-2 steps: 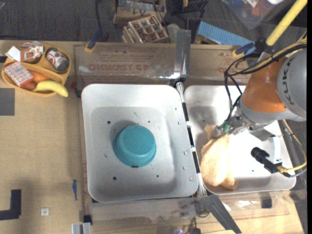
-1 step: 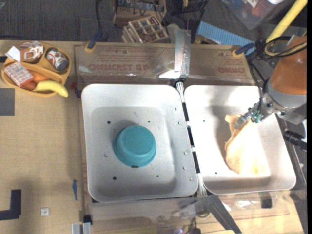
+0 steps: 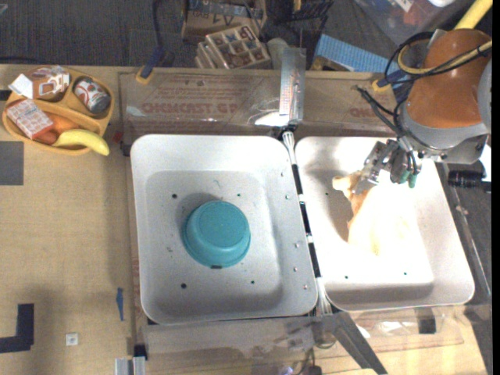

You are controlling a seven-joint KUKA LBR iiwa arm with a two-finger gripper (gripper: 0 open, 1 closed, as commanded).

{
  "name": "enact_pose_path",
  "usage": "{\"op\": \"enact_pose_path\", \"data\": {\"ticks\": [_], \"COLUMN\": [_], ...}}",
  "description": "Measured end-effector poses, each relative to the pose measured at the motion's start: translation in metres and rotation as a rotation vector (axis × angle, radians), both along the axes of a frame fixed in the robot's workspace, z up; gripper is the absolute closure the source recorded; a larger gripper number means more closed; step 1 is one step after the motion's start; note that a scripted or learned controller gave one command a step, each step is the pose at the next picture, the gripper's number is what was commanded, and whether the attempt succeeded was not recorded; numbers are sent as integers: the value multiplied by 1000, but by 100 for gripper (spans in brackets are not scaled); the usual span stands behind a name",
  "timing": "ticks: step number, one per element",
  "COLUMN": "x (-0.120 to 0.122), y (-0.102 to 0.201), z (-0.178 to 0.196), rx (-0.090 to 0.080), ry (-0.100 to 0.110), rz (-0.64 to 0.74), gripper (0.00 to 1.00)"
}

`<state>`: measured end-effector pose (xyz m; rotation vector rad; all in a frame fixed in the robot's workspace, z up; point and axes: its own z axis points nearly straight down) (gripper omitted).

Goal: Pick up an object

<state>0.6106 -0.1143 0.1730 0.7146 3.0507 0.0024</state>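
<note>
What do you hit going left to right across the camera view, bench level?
Yellow tray of toy food with a banana → round teal bowl in the left white bin → orange wedge-shaped object → gripper.

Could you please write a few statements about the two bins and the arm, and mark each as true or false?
1. The teal bowl lies in the left bin. True.
2. The gripper is over the left bin. False: it is over the right bin.
3. A banana lies outside the bins, near the bench's far left corner. True.
4. The bowl touches the gripper. False: they are far apart, in different bins.
5. An orange thing lies in the right bin, near the gripper. True.
</note>
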Motion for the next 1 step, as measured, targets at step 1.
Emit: {"op": "enact_pose_path", "data": {"ticks": [1], "x": [6], "y": [11], "z": [40], "rx": [3], "ry": [2], "rz": [-637], "gripper": [100]}}
